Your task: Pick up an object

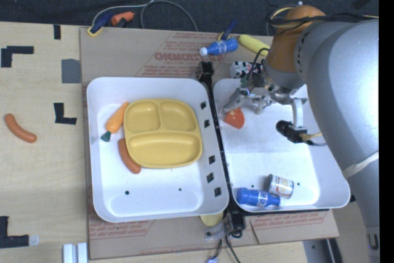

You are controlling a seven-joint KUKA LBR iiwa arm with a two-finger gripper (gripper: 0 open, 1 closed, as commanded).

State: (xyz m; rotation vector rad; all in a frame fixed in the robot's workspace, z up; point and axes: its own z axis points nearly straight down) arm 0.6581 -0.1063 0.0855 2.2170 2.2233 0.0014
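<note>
My gripper (245, 105) hangs over the far left corner of the right bin (308, 163). Its two grey fingers are spread apart, open, with nothing between them. A small red fruit (234, 118) lies on the bin floor just below the left finger (230, 101), close to it or touching it. Near the front wall of that bin lie a blue bottle (257, 197) and a small tin can (280, 185). The left bin (154, 200) holds a yellow divided plate (163, 133), with a carrot (115, 120) and a sausage (128, 157) along the plate's left side.
Behind the bins, on the cardboard, lie a blue bottle (219, 47) and a yellow object (252, 42). An orange-handled tool (123, 17) sits at the back left. Another sausage (20, 128) lies on the bench at the far left. The grey arm covers the right bin's right side.
</note>
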